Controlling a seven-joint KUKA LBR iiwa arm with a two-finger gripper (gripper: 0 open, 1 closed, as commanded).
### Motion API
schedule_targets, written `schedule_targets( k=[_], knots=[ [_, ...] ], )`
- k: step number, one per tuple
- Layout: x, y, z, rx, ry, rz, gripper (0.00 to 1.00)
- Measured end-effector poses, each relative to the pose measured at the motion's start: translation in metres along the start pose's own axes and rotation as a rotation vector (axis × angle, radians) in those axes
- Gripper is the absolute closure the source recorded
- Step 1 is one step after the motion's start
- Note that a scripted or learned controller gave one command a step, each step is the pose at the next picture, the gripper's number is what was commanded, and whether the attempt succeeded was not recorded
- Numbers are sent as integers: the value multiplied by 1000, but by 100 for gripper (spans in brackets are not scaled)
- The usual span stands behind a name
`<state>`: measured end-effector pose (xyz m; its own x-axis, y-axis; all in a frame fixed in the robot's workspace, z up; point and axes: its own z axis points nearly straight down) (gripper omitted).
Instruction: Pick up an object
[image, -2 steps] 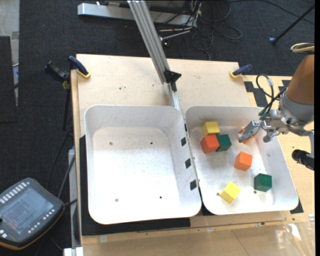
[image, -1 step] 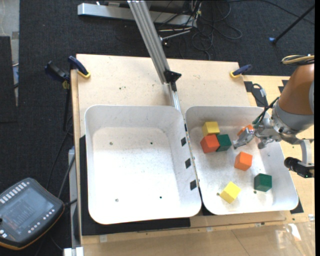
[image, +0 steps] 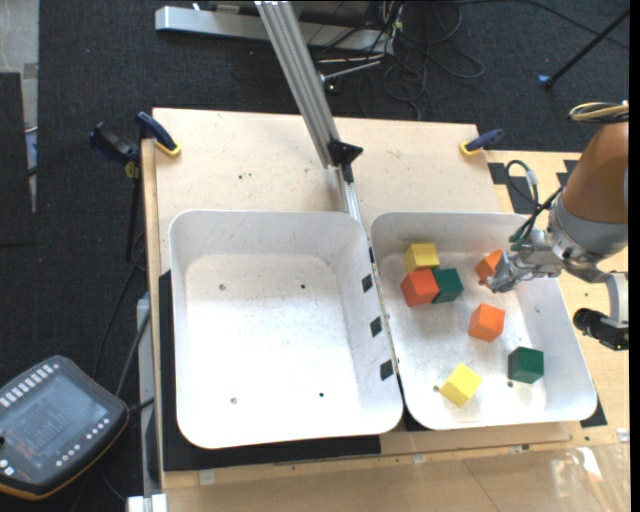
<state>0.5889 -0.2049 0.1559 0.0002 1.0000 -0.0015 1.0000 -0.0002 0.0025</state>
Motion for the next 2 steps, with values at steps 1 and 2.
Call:
schedule_targets(
  k=[1,2],
  knots=[
    [-5,-3,-62,-5,-2,1,100],
    [-6,-3,-76,-1,0,-1,100]
  ],
)
